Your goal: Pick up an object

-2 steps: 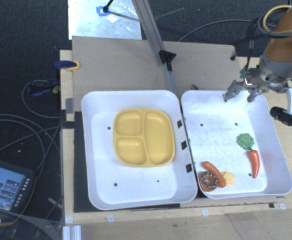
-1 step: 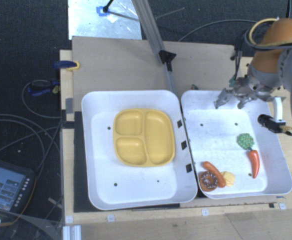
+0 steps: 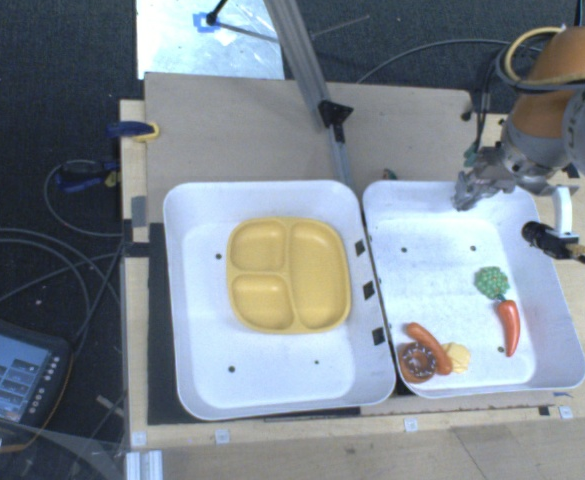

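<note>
On the bench (image 3: pixel 232 128): two white bins side by side.
Left bin (image 3: pixel 197 368): holds a yellow tray (image 3: pixel 287 273) with three compartments.
Right bin (image 3: pixel 442 258): holds the toy food, all toward its near right part.
Broccoli (image 3: pixel 491 282): just above the carrot (image 3: pixel 509 325).
Sausage (image 3: pixel 427 345): touching the donut (image 3: pixel 417 362); a small yellow piece (image 3: pixel 457 357) lies beside them.
Hand (image 3: pixel 469 194): over the right bin's far edge, well apart from the food.
Hand state: cannot tell, too small and blurred.
</note>
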Controlling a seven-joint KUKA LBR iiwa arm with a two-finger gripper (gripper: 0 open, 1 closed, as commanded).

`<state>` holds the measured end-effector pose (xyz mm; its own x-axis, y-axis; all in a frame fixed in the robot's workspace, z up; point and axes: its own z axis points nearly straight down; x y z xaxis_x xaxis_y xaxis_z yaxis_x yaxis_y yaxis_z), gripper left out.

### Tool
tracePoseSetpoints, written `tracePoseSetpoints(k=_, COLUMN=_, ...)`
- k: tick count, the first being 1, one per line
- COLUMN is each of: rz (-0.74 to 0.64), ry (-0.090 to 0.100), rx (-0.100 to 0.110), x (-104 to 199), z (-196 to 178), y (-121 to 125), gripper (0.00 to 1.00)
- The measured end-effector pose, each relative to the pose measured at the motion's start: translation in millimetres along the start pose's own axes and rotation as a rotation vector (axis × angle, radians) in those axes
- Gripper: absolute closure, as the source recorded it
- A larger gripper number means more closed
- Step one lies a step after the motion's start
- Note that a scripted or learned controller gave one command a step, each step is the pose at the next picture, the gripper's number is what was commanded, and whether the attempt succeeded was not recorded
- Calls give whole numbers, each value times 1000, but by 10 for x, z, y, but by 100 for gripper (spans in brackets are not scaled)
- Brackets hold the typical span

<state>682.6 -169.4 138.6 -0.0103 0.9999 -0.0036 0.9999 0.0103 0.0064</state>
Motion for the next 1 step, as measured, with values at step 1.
tracePoseSetpoints(k=1, rz=2, ry=1, rx=-4, x=42, z=-652, y=52, gripper=100)
